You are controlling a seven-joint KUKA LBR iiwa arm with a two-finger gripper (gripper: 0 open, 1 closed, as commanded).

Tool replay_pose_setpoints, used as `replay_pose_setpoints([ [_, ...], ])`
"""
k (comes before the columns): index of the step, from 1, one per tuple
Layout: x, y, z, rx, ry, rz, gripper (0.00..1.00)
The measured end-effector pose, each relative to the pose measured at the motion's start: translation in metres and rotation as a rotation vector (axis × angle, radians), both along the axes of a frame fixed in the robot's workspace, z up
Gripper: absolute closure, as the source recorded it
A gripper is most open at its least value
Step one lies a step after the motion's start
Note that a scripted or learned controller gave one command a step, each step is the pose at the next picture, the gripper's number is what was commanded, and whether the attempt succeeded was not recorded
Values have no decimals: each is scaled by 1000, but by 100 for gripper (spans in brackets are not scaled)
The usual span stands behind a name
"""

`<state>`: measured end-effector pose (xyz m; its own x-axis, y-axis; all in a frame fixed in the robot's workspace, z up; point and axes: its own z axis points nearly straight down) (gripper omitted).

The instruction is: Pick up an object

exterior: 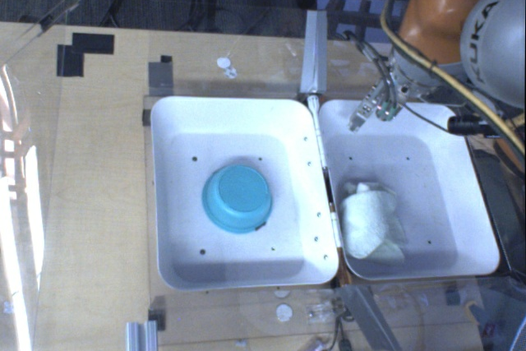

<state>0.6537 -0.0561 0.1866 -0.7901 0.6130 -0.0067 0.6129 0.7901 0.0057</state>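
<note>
Dark carpet and the legs of a stand fill the background beyond a pale wooden bench (99, 177), which carries two shallow white bins side by side. Inside the left bin (173, 136) sits a blue bowl (238, 198), upside down and a little near of centre. Inside the right bin (444, 177) a crumpled white cloth (368, 222) lies in the near left corner, close against the wall shared with the other bin.

As a judgement, the task is barely begun: nothing is lifted, and both candidate things rest on their bin floors. The gripper (367, 113) hangs over the far left corner of the right bin, on the end of the grey arm (493, 37) reaching in from the right. It holds nothing, and it is too small and cluttered with cables here for me to tell how it is set.

The cloth is the closer thing, lying well toward the near side from the gripper in the same bin. The bowl sits farther off, left across the dividing wall. Descent, grasp and lift all remain.
</note>
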Motion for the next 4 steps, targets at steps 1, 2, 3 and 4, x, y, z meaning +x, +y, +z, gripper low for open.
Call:
replay_pose_setpoints([
  [1, 4, -33, -66, 1, 3, -160, 100],
  [2, 11, 13, 0, 1, 1, -156, 100],
  [3, 12, 47, 0, 3, 1, -308, 100],
  [4, 16, 103, -1, 4, 2, -575, 100],
])
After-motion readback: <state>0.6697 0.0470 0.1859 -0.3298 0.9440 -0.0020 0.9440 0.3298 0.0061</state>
